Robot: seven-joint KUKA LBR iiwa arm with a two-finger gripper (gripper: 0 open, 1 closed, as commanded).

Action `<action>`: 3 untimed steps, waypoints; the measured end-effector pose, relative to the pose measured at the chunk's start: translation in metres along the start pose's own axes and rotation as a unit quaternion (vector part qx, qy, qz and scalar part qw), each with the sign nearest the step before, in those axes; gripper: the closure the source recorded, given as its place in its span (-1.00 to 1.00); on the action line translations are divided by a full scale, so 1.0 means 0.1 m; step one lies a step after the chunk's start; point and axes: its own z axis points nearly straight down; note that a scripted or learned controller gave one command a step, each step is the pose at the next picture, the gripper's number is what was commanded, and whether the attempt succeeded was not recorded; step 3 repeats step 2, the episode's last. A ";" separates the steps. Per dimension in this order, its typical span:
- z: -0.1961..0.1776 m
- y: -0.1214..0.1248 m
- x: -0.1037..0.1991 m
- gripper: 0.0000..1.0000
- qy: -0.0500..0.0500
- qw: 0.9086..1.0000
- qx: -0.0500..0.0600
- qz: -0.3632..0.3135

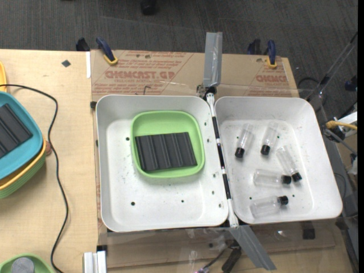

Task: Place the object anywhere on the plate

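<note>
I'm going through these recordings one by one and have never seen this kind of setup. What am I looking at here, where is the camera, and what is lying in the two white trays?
One camera looks down at a slant on a bench with two shallow white bins side by side. The left bin holds a green plate with a dark ribbed pad on it. The right bin holds five small clear vials with black caps, all lying loose, such as one near the bin's middle and one at its near edge. These are the objects meant to go on the plate. Nothing is being held. Left of the bins, stacked coloured trays and a black cable rest on the bench.
</note>
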 end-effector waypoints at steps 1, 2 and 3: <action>0.05 -0.03 -0.08 -1.00 -0.001 1.000 0.000 -0.002; 0.08 -0.04 -0.12 -1.00 -0.001 1.000 0.000 -0.001; 0.08 -0.04 -0.12 -1.00 -0.001 1.000 0.000 -0.001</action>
